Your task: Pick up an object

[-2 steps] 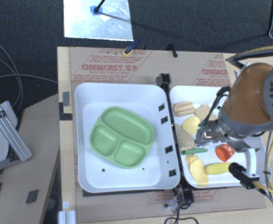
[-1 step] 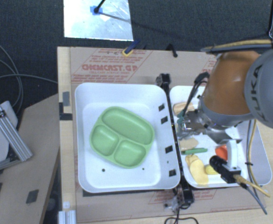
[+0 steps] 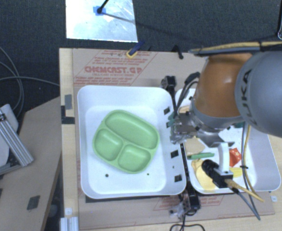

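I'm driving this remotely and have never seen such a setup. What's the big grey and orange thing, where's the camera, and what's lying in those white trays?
One camera looks down at a slant on a bench with two white bins. The grey and orange bulk is the robot arm, reaching in from the right over the right bin. The left bin holds a green divided plate. The right bin holds small items: something yellow, a green stick, an orange-red piece. The arm hides its gripper, so I cannot say it holds anything.
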`<state>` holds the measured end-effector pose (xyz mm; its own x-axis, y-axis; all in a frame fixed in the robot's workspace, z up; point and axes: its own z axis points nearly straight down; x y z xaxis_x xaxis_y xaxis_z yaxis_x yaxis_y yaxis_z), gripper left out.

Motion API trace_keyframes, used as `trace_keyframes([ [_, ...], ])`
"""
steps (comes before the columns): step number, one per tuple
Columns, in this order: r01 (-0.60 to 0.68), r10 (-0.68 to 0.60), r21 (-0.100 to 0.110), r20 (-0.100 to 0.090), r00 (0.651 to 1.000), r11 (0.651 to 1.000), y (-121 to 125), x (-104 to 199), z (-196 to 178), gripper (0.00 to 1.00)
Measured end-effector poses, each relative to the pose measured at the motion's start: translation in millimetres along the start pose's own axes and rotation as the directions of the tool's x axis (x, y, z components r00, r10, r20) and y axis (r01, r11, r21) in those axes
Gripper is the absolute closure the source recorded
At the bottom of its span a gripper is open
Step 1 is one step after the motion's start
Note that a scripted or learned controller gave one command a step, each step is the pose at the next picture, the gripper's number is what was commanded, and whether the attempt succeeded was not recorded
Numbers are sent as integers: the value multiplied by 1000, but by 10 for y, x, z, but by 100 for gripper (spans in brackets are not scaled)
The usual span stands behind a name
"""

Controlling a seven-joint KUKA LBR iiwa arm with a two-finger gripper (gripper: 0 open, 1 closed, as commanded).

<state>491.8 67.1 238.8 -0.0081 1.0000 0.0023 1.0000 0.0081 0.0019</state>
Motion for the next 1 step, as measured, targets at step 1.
trace_keyframes([
  [1, -5, 5, -14, 1, 1000, 1000, -33, -240, -1211, 100],
])
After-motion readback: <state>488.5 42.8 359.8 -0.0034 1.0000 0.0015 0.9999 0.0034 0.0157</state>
